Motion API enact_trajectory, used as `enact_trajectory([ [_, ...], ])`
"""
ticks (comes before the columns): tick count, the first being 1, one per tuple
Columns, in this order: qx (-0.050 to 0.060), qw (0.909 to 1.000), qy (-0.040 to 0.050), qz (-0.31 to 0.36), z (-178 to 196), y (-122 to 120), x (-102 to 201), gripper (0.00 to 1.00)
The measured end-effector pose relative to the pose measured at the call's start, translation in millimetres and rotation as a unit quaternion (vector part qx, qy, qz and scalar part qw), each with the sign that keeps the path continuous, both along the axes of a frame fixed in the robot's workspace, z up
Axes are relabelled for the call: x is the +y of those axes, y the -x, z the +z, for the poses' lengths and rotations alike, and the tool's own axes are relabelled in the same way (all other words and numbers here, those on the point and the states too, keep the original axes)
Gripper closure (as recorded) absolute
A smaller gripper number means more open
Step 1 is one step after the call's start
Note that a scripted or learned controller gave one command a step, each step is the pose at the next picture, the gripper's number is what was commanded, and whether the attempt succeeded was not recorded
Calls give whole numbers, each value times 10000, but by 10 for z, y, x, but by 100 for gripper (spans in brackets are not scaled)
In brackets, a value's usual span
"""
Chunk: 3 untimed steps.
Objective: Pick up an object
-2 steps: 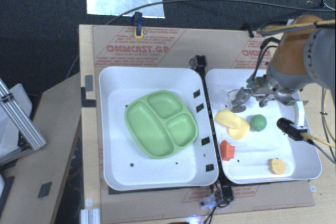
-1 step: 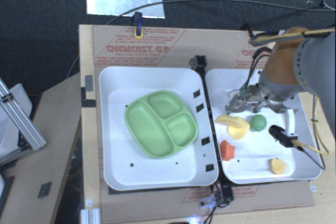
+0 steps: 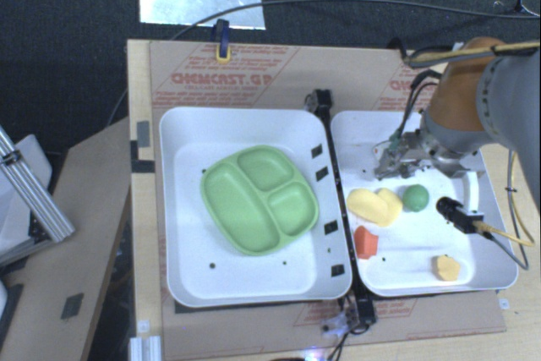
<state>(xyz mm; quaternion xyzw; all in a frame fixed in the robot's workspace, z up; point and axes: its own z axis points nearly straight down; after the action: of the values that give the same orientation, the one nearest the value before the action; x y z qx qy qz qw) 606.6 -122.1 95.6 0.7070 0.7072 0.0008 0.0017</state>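
The right bin [image 3: 363, 131] holds a pale yellow lumpy object [image 3: 374, 206], a small green ball [image 3: 415, 198], an orange-red piece [image 3: 366, 242] near the divider, and a yellow-orange chunk [image 3: 446, 268] at the front right. My gripper [image 3: 394, 162] hangs low over the back of the right bin, just behind the yellow object and the green ball. Nothing shows between its tips. The arm's grey body and orange band come in from the right above it.
The left bin [image 3: 182, 139] holds a light green divided plate [image 3: 258, 199] lying at a slant. A black clamp strip [image 3: 330, 182] runs between the two bins. Both bins sit on a brown board [image 3: 245, 72]; a blue clip [image 3: 221, 36] stands at its back edge.
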Motion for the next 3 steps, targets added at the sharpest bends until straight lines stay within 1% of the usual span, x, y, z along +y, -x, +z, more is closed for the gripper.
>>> enact_trajectory([
  [1, -16, 10000, 2, -8, 615, 43, -50, 100],
  [2, -26, 10000, 5, 19, 1255, -16, -86, 100],
  [3, 2, 10000, -3, 20, 1275, -24, -86, 100],
])
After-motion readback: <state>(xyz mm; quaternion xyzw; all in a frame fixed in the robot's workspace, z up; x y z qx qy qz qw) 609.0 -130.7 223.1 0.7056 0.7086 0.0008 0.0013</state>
